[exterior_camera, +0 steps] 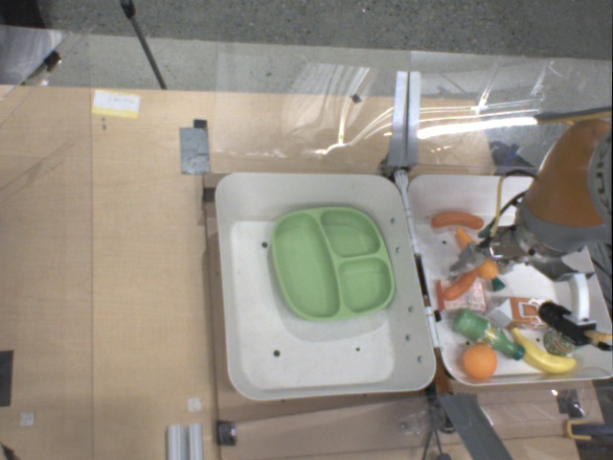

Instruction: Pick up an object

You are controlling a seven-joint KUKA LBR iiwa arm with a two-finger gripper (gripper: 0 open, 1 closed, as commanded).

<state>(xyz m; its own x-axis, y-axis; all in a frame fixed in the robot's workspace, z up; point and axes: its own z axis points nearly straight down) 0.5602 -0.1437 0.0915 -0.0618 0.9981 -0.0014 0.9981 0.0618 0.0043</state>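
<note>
The right bin [421,257] holds a pile of toy food. An orange-red sausage [457,220] lies near its far wall, and a carrot [458,287] sits below it. Close to the front wall are a round orange [479,361], a green bottle [486,330] and a yellow banana [544,355]. My gripper [476,256] hangs low over the middle of this bin, just above the carrot, and a small orange piece [489,269] touches its tip. The grey arm with its orange band [575,175] comes in from the right.
A green divided plate [332,261] lies in the left bin [249,353]. A white and orange packet [526,310] rests between the banana and the arm. A metal divider post [402,123] stands behind the gap between the bins.
</note>
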